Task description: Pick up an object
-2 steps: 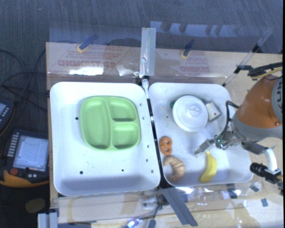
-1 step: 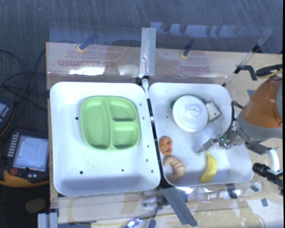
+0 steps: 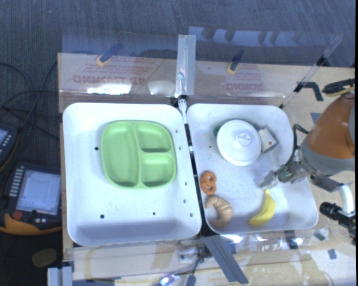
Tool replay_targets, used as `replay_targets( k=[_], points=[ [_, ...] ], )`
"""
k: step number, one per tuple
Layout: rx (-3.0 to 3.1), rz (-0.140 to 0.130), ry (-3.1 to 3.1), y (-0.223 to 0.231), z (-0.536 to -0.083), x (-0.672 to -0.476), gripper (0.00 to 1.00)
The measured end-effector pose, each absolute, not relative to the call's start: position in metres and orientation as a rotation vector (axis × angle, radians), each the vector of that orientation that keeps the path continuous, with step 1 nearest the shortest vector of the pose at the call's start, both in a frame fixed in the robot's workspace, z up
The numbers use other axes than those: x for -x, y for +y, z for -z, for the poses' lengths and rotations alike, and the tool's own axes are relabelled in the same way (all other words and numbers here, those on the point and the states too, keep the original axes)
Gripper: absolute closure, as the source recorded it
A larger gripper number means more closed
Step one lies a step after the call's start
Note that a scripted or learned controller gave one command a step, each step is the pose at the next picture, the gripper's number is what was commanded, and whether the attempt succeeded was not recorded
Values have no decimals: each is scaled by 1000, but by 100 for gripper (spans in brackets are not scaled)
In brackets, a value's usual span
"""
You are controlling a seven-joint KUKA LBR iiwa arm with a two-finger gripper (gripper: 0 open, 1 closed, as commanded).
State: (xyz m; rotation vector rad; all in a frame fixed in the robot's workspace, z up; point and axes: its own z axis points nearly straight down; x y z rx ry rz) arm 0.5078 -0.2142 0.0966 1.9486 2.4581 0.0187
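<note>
The right bin [image 3: 286,124] holds a white round lidded container [image 3: 239,140], a small orange pretzel [image 3: 207,182], a brown croissant [image 3: 219,209] and a yellow banana [image 3: 263,210]. A small grey-white block [image 3: 267,139] lies against the container's right side. My gripper [image 3: 275,177] hangs low over the bin's right part, just above the banana's upper end and right of the pretzel. The arm's orange band [image 3: 333,130] sits at the right edge, above the wrist.
The left bin [image 3: 77,159] carries a green divided plate [image 3: 139,154]. A clear divider post [image 3: 185,64] stands between the bins at the back. A tablet and a teach pendant [image 3: 30,195] lie on the floor to the left.
</note>
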Motion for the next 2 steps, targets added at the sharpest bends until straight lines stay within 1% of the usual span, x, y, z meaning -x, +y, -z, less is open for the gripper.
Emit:
replay_targets(
  k=[1,2],
  points=[
    [-1949,-18,2463,-213,-102,-508,100],
    [-2066,1,2373,-222,-99,-486,100]
  ],
)
